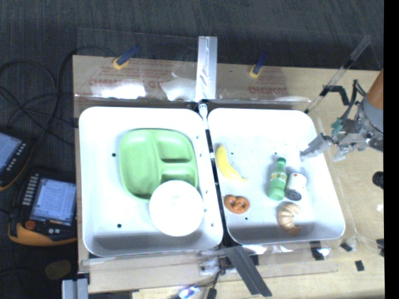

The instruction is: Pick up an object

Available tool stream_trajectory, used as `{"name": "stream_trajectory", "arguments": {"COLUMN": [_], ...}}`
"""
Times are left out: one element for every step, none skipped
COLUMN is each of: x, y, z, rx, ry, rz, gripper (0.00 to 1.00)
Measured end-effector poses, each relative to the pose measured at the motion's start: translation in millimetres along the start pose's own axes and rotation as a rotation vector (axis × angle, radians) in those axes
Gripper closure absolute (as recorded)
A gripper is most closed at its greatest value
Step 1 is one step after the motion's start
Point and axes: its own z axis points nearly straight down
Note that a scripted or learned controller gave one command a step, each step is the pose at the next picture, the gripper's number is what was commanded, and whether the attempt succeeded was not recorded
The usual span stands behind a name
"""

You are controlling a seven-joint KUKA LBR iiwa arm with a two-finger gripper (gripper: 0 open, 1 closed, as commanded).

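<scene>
From the overhead camera I see the two white bins side by side on the bench. The left bin [93,167] holds a green divided tray [156,157], and a white round plate [176,208] overlaps the tray's near corner.

The right bin [262,120] holds the small things I could pick. A banana [225,164] lies near the bin's left wall, running lengthwise away from me. Just below it sits a brown pretzel [237,204]. Further right a green bottle [277,178] lies with its cap toward the far side, and a small white can [295,185] rests just beside it, touching or nearly so. A tan bread roll [288,215] sits below those two, near the front wall.

The gripper [340,143] hangs at the right rim of the right bin, above and to the right of the bottle and well apart from everything in the bin. Nothing sits between its fingers. It is small and cluttered at this angle, so I cannot tell whether it is released or clenched.
</scene>
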Motion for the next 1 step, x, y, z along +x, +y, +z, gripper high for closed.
{"name": "stream_trajectory", "arguments": {"x": [69.7], "y": [11.6], "z": [83.7], "rx": [0.002], "ry": [0.0], "rz": [0.229], "gripper": [0.0]}}
